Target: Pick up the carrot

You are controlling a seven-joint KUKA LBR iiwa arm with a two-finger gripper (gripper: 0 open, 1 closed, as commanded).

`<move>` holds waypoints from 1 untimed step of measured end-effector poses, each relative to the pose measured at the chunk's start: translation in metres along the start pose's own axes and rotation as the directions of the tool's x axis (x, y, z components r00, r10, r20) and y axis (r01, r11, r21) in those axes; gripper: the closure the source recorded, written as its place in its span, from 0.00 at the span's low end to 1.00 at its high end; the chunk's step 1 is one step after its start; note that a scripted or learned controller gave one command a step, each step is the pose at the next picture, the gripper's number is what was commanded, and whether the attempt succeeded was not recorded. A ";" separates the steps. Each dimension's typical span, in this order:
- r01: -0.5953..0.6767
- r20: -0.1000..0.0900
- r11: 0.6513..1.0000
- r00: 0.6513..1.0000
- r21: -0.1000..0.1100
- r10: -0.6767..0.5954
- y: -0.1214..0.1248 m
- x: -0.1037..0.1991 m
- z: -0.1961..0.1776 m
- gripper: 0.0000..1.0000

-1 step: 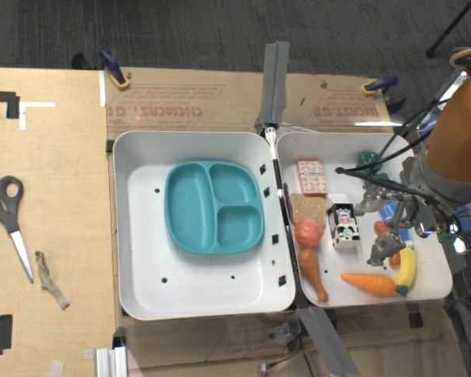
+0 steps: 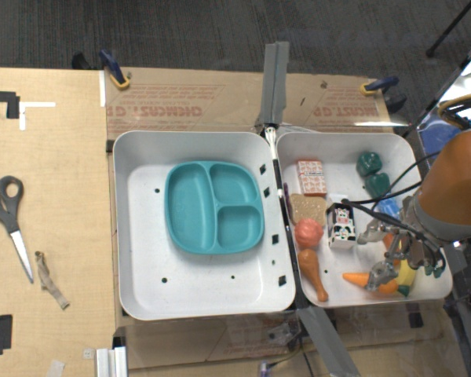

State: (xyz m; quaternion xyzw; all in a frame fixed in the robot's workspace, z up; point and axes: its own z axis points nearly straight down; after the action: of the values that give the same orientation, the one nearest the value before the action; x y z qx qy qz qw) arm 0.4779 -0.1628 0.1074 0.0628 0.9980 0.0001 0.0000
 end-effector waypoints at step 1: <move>-0.020 0.000 1.000 1.000 -0.001 0.020 0.054 -0.009 0.016 0.00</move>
State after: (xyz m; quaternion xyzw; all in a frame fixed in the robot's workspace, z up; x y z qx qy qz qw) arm 0.4934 -0.1104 0.0913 0.0729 0.9973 0.0004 -0.0001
